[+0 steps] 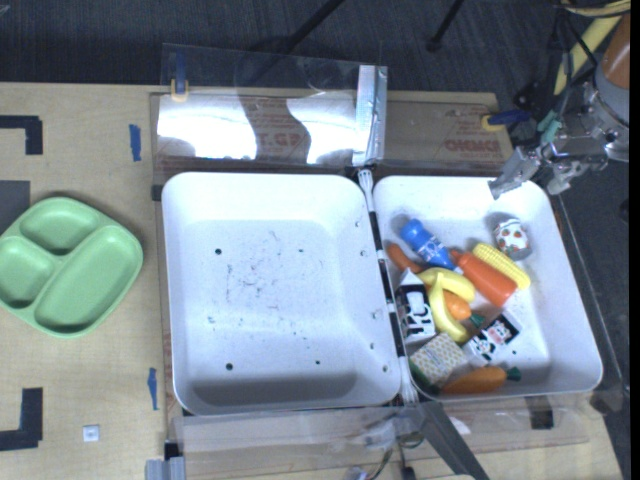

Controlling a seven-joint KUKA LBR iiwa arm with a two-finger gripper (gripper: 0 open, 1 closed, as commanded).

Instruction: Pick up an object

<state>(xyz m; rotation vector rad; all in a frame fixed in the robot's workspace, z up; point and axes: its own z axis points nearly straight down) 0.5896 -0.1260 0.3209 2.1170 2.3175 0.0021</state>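
Observation:
The right bin [570, 298] holds a heap of small objects. Among them are a blue bottle [422, 243], a white ball with red marks [511, 234], a yellow corn cob [500, 265], an orange tube [486, 279], a yellow banana [450, 295], a black-and-white box [415, 309], a speckled block [437, 358] and a carrot [478, 378]. My gripper [533, 180] hangs over the bin's far right corner, above and behind the ball. It is open, with nothing between its fingers [507, 183].
The left bin [200, 218] adjoins the right one along a central rim. A green divided plate [65, 265] lies on the bench at far left. A clear plastic panel [270, 113] stands behind the left bin. Cables and stands crowd the top right.

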